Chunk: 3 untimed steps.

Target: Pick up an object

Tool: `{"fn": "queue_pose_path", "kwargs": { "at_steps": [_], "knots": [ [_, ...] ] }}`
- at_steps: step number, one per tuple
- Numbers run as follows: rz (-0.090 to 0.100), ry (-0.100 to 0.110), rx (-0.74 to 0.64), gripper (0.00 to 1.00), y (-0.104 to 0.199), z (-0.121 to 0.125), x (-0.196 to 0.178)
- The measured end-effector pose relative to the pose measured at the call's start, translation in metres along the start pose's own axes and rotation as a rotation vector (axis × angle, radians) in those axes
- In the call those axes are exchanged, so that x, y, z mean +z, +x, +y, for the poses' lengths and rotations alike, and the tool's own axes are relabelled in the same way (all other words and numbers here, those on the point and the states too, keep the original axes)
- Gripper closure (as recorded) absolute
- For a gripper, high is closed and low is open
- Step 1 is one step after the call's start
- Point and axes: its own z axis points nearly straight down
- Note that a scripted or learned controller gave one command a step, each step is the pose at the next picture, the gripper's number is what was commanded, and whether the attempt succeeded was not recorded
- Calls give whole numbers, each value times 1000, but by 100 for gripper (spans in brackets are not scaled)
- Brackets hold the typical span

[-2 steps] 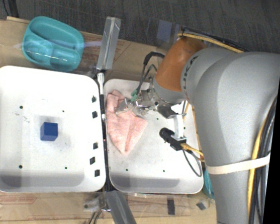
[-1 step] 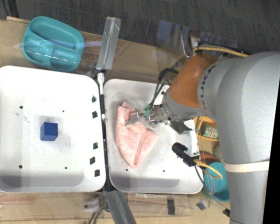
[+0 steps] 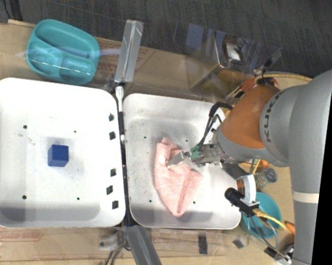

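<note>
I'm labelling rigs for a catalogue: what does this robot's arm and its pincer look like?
The arm is made of thick, rounded grey segments, with a glossy orange band above the wrist and part of a black letter low on its side. Thin cables, some black and one yellow, loop around the wrist. The pincer is small, metallic and slim.

Two shallow white plastic bins sit side by side, the left one [image 3: 9,139] plain, the right one [image 3: 150,115] speckled with dark flecks. A small solid blue cube [image 3: 58,155] shows against the left bin's white floor; a crumpled pale pink cloth [image 3: 173,184] lies in the right. Behind the bins rests a translucent turquoise plastic tray [image 3: 63,50]. The grey arm [image 3: 302,121] wears its orange band [image 3: 246,118], above a tan wooden bench [image 3: 162,68]
</note>
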Motion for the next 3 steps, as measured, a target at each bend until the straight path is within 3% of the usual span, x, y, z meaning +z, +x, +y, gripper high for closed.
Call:
{"fn": "queue_pose_path", "kwargs": {
  "at_steps": [1,2,3],
  "knots": [
    [1,0,-60,0,9,59,1],
    [3,3,-180,0,58,109,3],
    [2,3,-150,0,24,69,2]
  ]
}}
